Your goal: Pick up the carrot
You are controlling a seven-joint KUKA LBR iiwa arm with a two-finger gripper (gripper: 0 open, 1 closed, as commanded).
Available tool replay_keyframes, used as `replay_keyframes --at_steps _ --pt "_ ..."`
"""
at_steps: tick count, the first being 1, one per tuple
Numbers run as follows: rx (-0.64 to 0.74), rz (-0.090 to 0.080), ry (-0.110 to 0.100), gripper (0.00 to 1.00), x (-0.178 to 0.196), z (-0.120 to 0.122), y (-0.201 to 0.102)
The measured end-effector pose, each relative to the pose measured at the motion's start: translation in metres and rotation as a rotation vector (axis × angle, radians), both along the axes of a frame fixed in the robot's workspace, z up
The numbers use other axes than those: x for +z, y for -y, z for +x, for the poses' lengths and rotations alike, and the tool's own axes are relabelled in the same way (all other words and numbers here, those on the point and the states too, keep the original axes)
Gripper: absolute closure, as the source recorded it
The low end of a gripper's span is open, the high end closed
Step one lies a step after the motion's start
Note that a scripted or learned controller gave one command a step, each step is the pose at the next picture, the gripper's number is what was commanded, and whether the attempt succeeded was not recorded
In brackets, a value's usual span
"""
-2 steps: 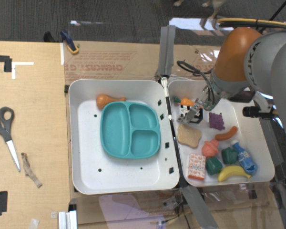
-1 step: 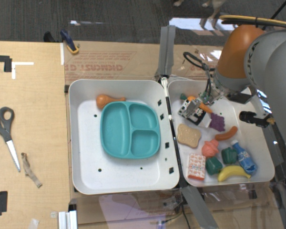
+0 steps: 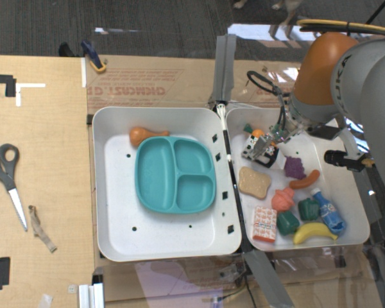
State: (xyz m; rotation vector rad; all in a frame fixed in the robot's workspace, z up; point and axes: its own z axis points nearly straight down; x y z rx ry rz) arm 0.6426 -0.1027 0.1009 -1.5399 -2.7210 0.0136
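One small carrot (image 3: 257, 133) sits at the right bin's (image 3: 327, 154) far-left corner beside the claw (image 3: 262, 149), open or closed I cannot tell; centre squarely over it.

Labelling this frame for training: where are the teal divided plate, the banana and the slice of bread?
teal divided plate (image 3: 155, 172): camera view, on its large left compartment.
banana (image 3: 314, 233): camera view, on the middle of its curve.
slice of bread (image 3: 254, 182): camera view, on its flat face.

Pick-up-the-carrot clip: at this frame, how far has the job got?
Nothing looks done yet. The gripper is low in the right bin, over its upper-left corner, where a small orange piece, possibly the carrot, lies beside it. No lift is visible; grasping and raising it remain.
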Motion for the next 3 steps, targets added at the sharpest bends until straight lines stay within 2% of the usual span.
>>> replay_keyframes --at_steps 1,2,3 --pt "-0.331 -0.001 0.004 1.0 -0.007 -0.001 0.018" --pt "-0.698 -0.009 0.009 1.0 0.039 0.015 0.011" --pt "-0.936 -0.012 0.013 1.0 0.062 0.015 0.0"
